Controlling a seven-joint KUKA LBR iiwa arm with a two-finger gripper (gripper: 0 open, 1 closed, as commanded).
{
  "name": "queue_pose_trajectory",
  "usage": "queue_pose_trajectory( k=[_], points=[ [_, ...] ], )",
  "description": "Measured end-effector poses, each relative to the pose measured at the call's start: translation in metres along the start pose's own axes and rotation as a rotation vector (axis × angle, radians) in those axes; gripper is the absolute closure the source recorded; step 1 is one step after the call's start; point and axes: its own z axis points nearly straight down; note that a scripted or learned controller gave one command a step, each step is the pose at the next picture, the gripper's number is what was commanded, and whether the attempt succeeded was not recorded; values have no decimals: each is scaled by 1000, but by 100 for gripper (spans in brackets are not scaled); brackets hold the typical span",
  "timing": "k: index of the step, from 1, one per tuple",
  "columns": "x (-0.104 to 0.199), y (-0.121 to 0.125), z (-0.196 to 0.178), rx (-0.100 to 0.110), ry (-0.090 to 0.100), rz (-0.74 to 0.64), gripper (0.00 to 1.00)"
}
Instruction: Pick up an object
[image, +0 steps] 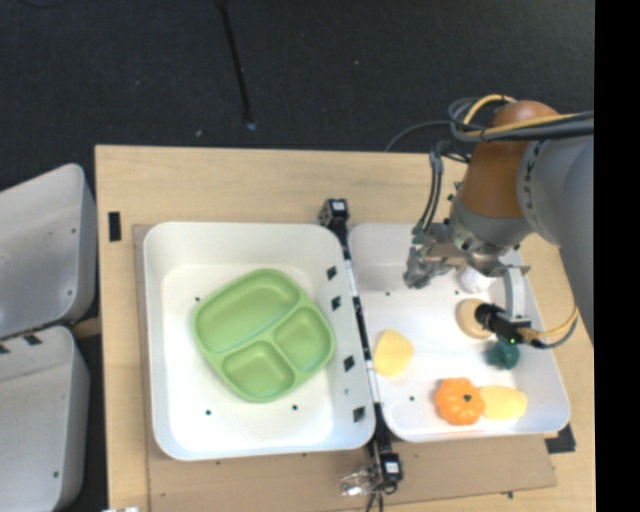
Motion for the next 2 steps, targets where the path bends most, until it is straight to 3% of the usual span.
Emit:
queue_pose_trajectory(
  k=[2],
  points=[
    [-7,4,-117,-2,-1,-11,100]
  ],
)
